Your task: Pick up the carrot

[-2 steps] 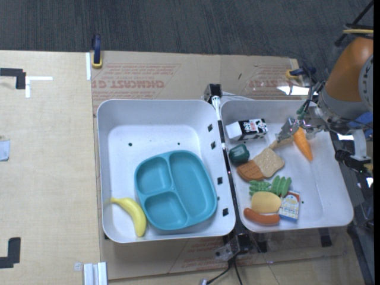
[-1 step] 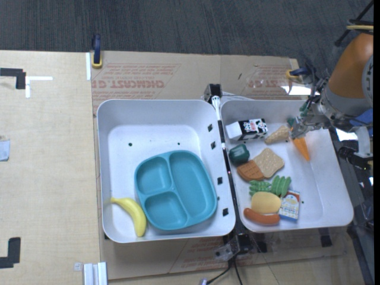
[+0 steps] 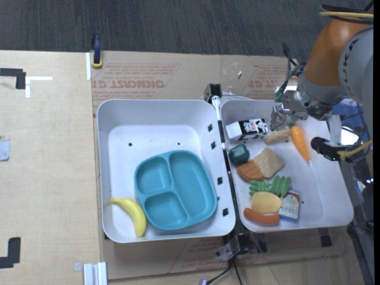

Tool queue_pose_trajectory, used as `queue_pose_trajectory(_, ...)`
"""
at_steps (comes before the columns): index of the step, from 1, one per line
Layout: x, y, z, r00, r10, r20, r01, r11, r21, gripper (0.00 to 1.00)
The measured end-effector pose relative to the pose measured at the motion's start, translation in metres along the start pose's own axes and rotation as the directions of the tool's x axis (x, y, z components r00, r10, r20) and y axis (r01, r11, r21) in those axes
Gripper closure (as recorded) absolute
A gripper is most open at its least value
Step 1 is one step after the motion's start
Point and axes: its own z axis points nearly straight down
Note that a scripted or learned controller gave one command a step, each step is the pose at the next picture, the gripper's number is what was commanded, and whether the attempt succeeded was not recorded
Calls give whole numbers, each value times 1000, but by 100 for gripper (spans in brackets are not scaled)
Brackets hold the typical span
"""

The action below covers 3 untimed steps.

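Camera view, looking down on the tabletop [image 3: 47, 177]: my end effector [image 3: 284, 116] sits in the upper right of the frame, over the right bin [image 3: 332, 212]. I cannot tell whether it is clenched or released. The carrot [image 3: 300, 142] lies just below and right of it, slanted, beside a pale bread roll [image 3: 276, 136] and near the milk carton [image 3: 253, 128]. To do this well, I judge I should centre over the carrot's thick middle, straddle it across its width, and avoid catching the roll.
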Motion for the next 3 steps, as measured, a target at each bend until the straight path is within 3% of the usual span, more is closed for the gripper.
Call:
queue_pose_trajectory(1, -41, -42, 63, 912, -410, 2, 410, 912, -3, 100)
queue_pose_trajectory(2, -42, -40, 53, 914, -405, 5, 405, 914, -6, 100)
queue_pose_trajectory(3, -76, -98, 65, 663, -748, 2, 748, 663, -2, 100)
